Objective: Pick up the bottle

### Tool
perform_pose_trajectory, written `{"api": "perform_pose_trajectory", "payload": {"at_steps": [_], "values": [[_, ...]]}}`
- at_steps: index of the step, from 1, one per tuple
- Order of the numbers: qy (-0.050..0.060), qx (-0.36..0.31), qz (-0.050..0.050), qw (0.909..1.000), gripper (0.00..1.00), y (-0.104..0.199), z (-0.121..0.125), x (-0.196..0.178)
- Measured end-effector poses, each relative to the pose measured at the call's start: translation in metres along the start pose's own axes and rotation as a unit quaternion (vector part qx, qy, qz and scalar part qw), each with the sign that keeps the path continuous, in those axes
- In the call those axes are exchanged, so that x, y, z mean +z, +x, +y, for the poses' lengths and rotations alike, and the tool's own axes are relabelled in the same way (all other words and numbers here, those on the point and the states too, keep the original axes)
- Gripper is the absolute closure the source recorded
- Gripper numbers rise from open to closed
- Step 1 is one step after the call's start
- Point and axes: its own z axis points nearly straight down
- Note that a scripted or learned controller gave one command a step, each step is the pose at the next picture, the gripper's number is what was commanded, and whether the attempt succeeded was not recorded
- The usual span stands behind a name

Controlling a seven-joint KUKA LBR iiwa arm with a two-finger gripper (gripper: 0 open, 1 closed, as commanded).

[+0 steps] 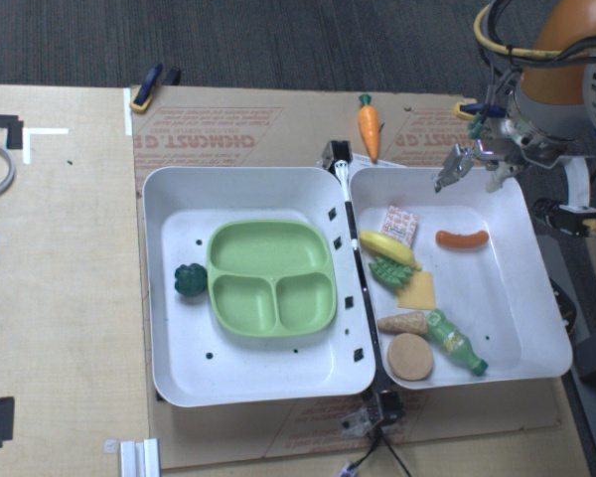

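The bottle (455,341) is small, green and clear, with a label around its middle. It lies on its side near the front of the right bin (531,266), cap pointing front-right. My gripper (476,170) hangs over the bin's back edge, far behind the bottle, below the orange wrist band. Its fingers (450,175) stand apart with nothing between them, so it is open.
The right bin also holds a sausage (462,238), a banana (387,248), a snack packet (399,225), a cheese wedge (417,289), a bread piece (402,322) and a round brown cookie (410,357) beside the bottle. In the left bin are a green divided plate (273,276) and broccoli (190,279). A carrot (369,127) lies behind the bins.
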Motion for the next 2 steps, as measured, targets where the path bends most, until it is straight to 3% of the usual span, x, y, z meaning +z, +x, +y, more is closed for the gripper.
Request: {"api": "perform_pose_trajectory", "payload": {"at_steps": [1,2], "values": [[-0.001,-0.001,-0.001,1.0000,1.00,0.000,0.000,-0.010],[0.000,-0.055,0.000,0.9985,1.00,-0.035,-0.058,-0.041]]}}
